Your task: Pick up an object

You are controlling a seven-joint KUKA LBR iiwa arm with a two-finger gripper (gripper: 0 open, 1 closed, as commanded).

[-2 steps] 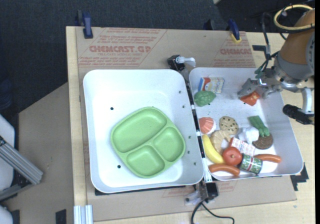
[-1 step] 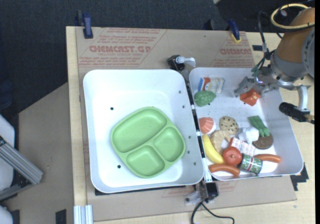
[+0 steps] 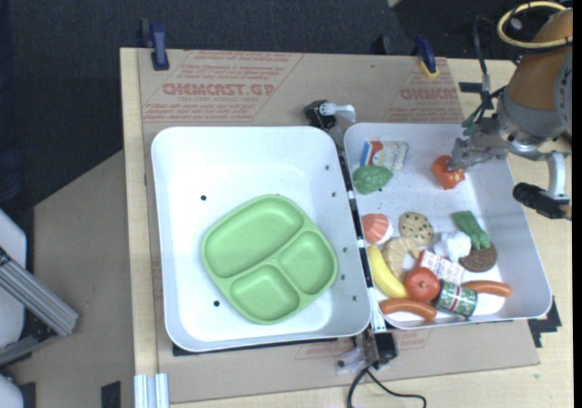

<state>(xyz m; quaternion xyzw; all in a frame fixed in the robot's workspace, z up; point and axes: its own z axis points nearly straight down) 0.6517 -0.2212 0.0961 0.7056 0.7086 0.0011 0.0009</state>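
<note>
Two white bins lay side by side; my gripper [image 3: 466,154] hung over the far end of the right bin [image 3: 532,256], just beside a small red-orange toy [image 3: 447,173]. Whether my jaws were released or clenched, I could not tell. The left bin [image 3: 173,215] held a green divided tray [image 3: 268,257]. My worry: the toy looked round, and an off-centre pinch might squirt it sideways toward the bin wall.

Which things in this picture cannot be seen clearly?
- Hand: its fingers are too small and blurred in the camera view to read.
- Small red round toy: partly covered by the hand.
- Grey arm: cut off by the right edge.
- Small printed white packet: print too small.
</note>
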